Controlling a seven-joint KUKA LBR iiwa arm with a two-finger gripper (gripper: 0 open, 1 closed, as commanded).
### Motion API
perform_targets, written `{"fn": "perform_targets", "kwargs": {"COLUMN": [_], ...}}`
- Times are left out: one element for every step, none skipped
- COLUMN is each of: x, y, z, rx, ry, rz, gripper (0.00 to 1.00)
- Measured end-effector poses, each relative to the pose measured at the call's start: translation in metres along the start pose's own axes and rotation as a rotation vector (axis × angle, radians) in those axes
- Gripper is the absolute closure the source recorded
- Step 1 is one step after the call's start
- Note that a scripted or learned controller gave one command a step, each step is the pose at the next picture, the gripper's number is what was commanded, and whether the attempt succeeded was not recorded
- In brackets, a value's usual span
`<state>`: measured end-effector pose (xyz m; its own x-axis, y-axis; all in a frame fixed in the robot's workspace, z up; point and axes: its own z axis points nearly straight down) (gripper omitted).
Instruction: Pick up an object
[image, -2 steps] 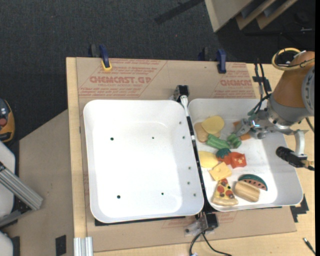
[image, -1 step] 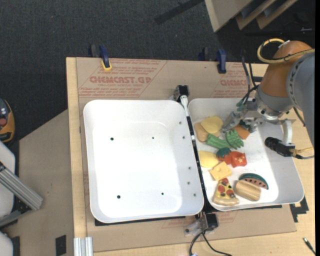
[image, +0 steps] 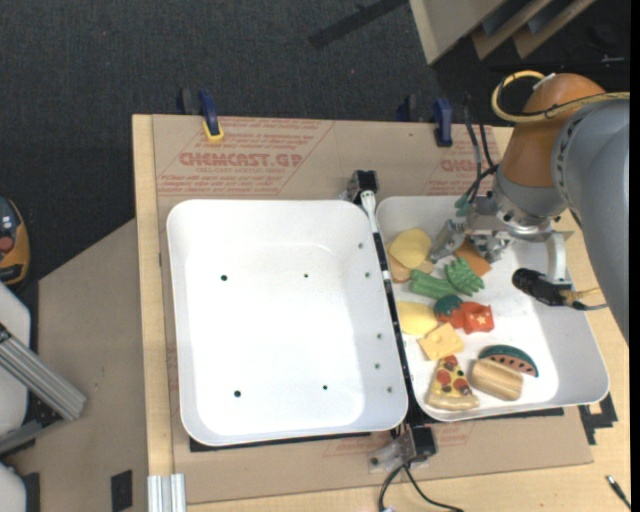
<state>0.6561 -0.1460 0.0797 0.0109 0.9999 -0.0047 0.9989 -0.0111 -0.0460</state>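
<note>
several glossy moulded toy foods (image: 455, 320), right bin (image: 580, 350)

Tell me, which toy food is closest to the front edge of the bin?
The pizza slice, with red dots on top. It lies at the right bin's front edge, beside the bread roll; the other foods sit farther back.

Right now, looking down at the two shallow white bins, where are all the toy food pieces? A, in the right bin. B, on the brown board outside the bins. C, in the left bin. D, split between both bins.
A: the toy food pieces, such as the red tomato piece and pizza slice, lie in the right bin, under the gripper.
</note>
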Motion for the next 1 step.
{"fn": "perform_targets", "kwargs": {"x": [0.016], "y": [-0.0007], "z": [0.0], "rx": [-0.002], "ry": [0.004], "rz": [0.005], "gripper": [0.0]}}
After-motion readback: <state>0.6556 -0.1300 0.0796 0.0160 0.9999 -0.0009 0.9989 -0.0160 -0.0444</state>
